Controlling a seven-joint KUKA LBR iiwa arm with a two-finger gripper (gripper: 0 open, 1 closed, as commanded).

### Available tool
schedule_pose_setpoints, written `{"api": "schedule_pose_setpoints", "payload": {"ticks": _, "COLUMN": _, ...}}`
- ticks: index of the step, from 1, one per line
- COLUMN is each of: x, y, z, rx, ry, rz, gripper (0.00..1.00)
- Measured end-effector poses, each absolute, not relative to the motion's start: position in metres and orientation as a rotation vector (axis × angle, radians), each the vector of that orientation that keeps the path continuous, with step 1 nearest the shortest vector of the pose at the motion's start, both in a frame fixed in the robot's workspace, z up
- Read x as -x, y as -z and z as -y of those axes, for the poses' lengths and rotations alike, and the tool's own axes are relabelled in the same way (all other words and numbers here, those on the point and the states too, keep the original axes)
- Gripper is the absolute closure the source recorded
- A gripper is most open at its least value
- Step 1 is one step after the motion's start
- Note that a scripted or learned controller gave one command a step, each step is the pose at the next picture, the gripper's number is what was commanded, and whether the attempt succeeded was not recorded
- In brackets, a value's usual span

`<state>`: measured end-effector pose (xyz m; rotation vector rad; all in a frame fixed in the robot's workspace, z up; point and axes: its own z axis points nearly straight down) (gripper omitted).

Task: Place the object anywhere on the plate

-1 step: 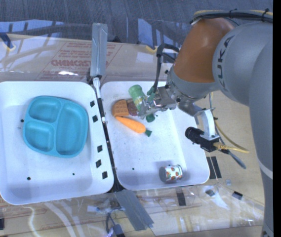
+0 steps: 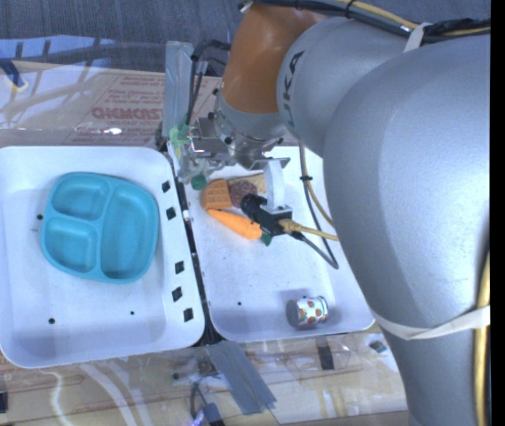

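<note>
**benchwatcher:** Where's the object, and how'll it handle?

**me:** I'm guessing it's the toy carrot point(image 2: 235, 224), lying at about 11 o'clock in the right bin point(image 2: 261, 322), touching a bread-like piece point(image 2: 219, 193). Looks light, stiff, a bit slick and tapered, so I'd pinch it across the thick middle. The blue plate point(image 2: 101, 226) sits in the left bin point(image 2: 12, 264).

**benchwatcher:** Pincer?

**me:** The gripper point(image 2: 206, 153) hangs just above that pile; can't tell how wide it is or whether it's holding anything.

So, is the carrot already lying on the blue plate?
No, the carrot lies in the right bin, apart from the blue plate.
</note>
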<state>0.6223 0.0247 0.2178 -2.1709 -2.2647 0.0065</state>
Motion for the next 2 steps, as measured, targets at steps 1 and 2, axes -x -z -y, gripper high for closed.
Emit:
{"api": "schedule_pose_setpoints", "payload": {"ticks": 1, "x": -0.5804, "y": -0.1898, "z": -0.0694, "rx": 1.622, "ry": -0.007, "rz": 2.684, "gripper": 1.0}}
{"api": "schedule_pose_setpoints", "payload": {"ticks": 2, "x": -0.5806, "y": -0.1901, "z": -0.069, "rx": 1.624, "ry": -0.006, "rz": 2.684, "gripper": 0.0}}
